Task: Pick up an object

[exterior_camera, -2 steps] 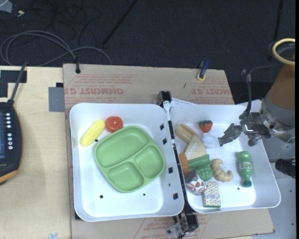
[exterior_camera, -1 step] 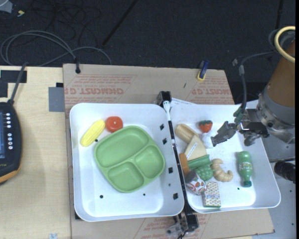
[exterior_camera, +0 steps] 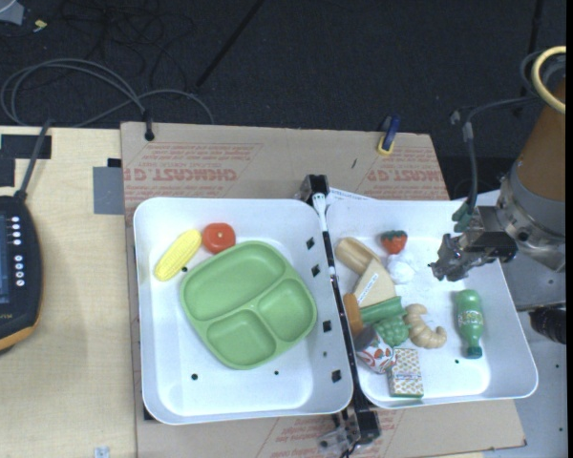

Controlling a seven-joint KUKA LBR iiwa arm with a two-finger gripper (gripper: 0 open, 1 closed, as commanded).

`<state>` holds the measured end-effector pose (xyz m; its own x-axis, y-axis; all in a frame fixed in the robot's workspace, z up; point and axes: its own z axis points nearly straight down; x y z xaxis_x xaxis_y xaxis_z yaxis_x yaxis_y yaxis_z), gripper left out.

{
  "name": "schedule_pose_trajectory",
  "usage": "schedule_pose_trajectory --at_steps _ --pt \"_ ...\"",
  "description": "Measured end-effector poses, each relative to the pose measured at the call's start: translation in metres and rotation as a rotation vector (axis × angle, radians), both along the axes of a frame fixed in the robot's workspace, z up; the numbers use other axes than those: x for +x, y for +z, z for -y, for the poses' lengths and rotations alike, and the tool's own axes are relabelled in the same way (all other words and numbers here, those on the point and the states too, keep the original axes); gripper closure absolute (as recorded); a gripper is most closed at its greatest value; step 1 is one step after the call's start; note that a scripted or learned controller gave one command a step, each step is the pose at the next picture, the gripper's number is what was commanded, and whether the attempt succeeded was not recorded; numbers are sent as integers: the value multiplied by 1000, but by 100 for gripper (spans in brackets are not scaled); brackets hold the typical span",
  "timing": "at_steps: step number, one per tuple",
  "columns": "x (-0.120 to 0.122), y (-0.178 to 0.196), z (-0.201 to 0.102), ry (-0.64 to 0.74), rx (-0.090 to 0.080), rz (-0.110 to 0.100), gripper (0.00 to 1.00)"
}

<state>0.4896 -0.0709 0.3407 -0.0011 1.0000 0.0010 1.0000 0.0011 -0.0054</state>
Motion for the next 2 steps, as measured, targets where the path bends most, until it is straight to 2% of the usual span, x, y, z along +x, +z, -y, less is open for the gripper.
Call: schedule_pose_trajectory --at_steps 1,2 --pt "-16 -98 -33 -1 2 -10 100" --pt "-13 -16 -85 5 1 10 100"
